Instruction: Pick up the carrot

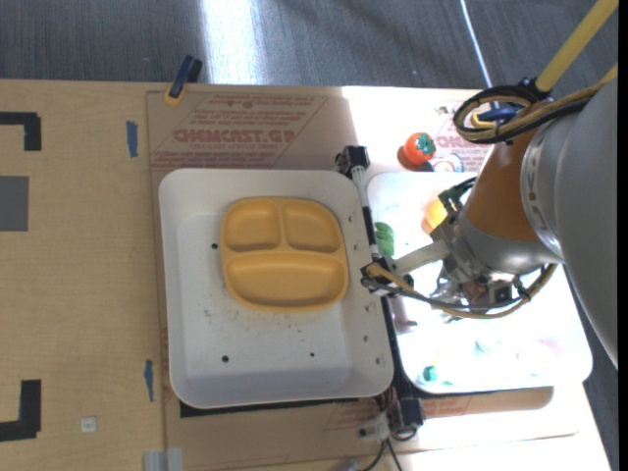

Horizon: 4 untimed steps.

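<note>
Over the right bin [510,386], the arm [510,204] hides the carrot and hand; grip can't be told.

Robot lab: taped cardboard bench [78,263]

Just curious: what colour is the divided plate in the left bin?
Yellow-orange plate, shown in the camera view.

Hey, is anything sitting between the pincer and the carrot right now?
Nothing that I can make out. The pincer hangs over the right bin, and an orange piece, likely the carrot, peeks out beside the wrist. The wrist covers the gap between them, so I cannot be sure.
</note>
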Available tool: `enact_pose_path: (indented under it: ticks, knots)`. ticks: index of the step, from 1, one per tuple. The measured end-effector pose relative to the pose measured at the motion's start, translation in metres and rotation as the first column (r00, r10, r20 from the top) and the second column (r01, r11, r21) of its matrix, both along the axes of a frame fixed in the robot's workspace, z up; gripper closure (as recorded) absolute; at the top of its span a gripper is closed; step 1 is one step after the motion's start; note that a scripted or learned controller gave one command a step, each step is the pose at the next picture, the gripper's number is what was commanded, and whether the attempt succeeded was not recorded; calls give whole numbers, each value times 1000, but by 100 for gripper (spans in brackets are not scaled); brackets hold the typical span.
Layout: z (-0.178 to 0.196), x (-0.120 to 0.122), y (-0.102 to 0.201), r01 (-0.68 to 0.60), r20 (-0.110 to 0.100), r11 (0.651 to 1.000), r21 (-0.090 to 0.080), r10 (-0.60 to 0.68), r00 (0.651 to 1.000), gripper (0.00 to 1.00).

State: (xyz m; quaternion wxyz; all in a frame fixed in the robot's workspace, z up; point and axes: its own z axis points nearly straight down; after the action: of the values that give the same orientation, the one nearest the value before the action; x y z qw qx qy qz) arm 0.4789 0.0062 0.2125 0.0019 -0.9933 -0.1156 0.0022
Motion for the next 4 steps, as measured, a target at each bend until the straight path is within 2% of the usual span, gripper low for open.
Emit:
enact_pose_path:
  ticks: [1,2,3,4]
  knots:
    - [53,15,-63,-158,4,987,-3,158,987,100]
    - [36,0,-52,-128,1,992,0,128,992,100]
    - [33,1,-7,29,4,1000,-2,-29,1000,100]
    - [37,29,-28,32,5,999,-3,-32,999,100]
